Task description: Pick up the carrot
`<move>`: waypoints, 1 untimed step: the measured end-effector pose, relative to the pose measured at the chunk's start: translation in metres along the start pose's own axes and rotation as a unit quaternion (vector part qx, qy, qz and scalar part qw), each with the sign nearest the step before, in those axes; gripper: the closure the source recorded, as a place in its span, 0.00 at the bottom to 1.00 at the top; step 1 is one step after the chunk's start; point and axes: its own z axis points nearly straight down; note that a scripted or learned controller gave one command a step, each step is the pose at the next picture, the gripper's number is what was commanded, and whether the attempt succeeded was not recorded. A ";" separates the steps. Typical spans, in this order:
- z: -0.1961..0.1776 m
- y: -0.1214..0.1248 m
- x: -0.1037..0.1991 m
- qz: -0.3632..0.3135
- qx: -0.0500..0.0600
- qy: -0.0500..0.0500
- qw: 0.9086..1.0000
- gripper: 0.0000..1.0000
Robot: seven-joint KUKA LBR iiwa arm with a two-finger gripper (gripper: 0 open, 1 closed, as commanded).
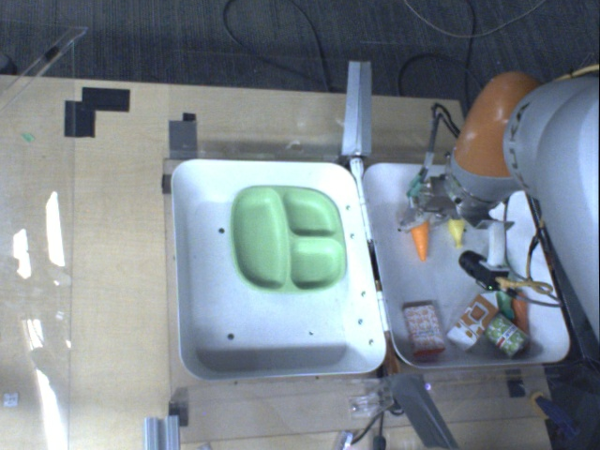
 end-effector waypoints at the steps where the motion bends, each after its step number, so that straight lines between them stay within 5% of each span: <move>1: -0.086 0.028 0.059 0.100 0.006 -0.001 0.995 1.00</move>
